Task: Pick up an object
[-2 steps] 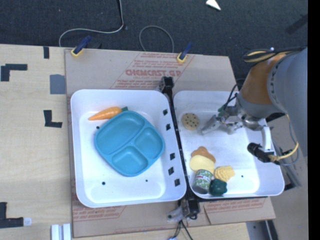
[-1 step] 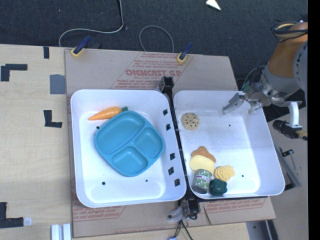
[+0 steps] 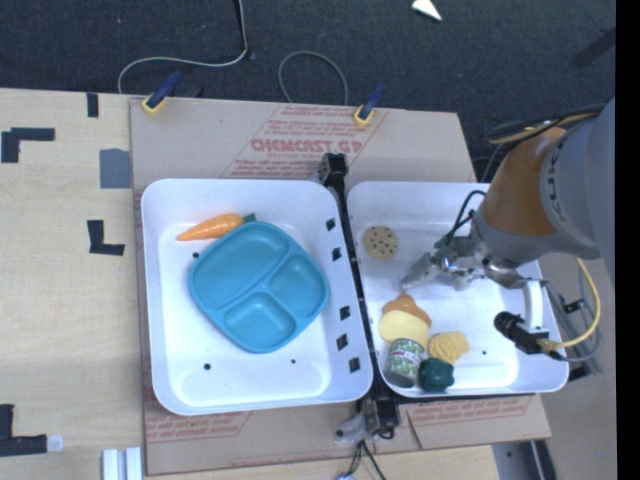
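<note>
Metal gripper low in right bin, grip state unclear (fingers blurred). Just below: pale rounded toy food, ridged yellow chip, small can. Round speckled cookie apart.

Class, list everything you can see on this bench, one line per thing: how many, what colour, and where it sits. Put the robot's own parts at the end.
Bins: two, white, side by side on the cardboard sheet.
Divided plate: one, blue, middle of the left bin.
Carrot: one, orange with a green top, left bin, at the plate's upper left edge.
Cookie: one, tan, upper left of the right bin.
Small toys: a cluster of about five, yellow, tan, green and dark green, lower left of the right bin.
Clamps: two, yellow and blue, top edge of the cardboard.
Cable: one, thin and pale, on the dark floor above.
Arm: one, grey with an orange band, over the right bin.
Tool: one, metallic, low in the right bin beside the cluster.
</note>
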### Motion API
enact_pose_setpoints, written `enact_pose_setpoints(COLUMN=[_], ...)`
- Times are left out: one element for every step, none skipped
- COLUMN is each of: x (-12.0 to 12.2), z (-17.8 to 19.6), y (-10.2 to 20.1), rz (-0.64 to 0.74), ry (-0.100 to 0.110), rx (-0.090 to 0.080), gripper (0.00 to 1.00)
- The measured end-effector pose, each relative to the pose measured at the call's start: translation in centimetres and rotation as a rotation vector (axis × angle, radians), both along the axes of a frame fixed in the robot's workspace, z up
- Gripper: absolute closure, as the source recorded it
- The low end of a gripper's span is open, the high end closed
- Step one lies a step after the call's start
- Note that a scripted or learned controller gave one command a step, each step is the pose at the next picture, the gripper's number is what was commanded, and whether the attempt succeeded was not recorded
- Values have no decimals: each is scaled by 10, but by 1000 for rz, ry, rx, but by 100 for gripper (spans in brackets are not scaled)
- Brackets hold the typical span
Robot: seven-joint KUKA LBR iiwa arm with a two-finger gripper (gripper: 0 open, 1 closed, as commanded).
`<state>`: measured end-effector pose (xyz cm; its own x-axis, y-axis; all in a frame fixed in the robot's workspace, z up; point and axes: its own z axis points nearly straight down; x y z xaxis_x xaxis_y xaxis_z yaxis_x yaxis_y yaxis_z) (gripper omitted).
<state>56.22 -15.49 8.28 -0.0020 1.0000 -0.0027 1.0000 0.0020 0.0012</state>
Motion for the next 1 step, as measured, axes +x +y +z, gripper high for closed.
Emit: enact_pose_setpoints(x=[62], z=[108], y=[71], rz=[7], ry=[-9], rx=[3], gripper=[0])
